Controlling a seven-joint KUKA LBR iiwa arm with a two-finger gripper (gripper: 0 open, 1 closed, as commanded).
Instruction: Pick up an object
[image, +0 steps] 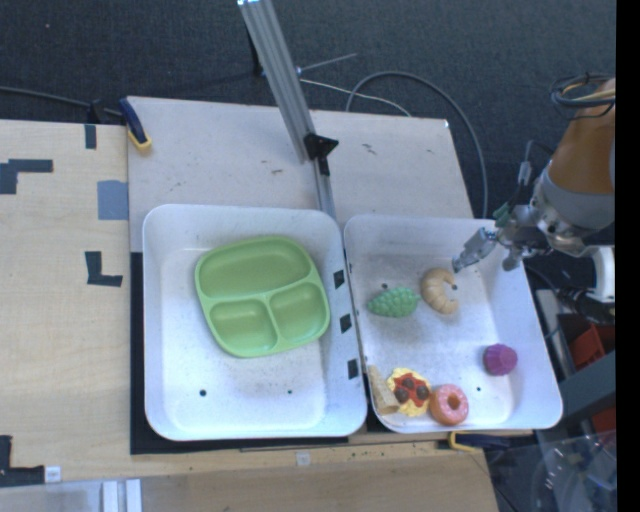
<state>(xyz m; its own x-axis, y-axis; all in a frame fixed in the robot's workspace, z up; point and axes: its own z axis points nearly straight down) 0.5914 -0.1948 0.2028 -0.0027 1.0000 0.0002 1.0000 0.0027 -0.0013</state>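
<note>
My gripper (487, 259) hangs over the upper right part of the right bin (530, 400), open, with nothing between its fingers. Just below and left of it lies a tan croissant-like pastry (440, 290). A green bumpy bunch of grapes (392, 302) rests to the pastry's left. A purple lump (500, 358) sits near the bin's right wall. At the bin's front lie a pink donut (449, 404) and a pizza slice (404, 389), touching each other.
The left bin (170, 400) holds a green divided plate (262, 295). A grey pole (285, 80) slants down to the wall between the bins. Cables loop behind the right bin. Bare bench lies to the left.
</note>
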